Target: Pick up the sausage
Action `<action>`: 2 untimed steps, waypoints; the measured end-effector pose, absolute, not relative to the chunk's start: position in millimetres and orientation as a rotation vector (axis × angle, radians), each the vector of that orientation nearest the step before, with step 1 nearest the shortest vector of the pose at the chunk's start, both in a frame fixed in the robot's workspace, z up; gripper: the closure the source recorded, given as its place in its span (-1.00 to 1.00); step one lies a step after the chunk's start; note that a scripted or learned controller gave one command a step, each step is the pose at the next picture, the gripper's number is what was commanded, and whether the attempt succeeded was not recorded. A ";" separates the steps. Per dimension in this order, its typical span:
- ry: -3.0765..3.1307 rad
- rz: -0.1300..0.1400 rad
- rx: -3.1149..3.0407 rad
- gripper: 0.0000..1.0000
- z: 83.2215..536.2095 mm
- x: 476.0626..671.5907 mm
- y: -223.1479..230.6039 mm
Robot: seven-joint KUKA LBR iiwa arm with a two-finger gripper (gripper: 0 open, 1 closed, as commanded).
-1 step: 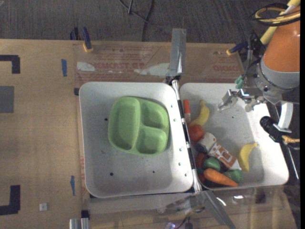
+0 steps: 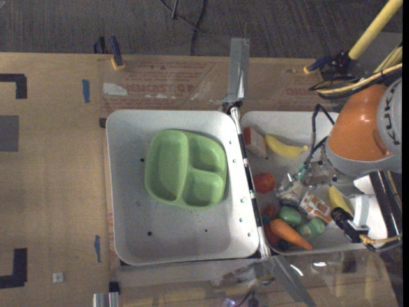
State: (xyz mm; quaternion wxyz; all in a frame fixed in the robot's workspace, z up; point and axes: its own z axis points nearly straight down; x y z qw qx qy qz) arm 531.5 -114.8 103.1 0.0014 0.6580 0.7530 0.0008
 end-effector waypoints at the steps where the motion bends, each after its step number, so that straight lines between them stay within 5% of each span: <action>1: 1.942 0.008 2.462 -1.00 88.7 573.0 -138.8; 2: 1.658 0.012 2.678 -1.00 89.1 616.0 -200.3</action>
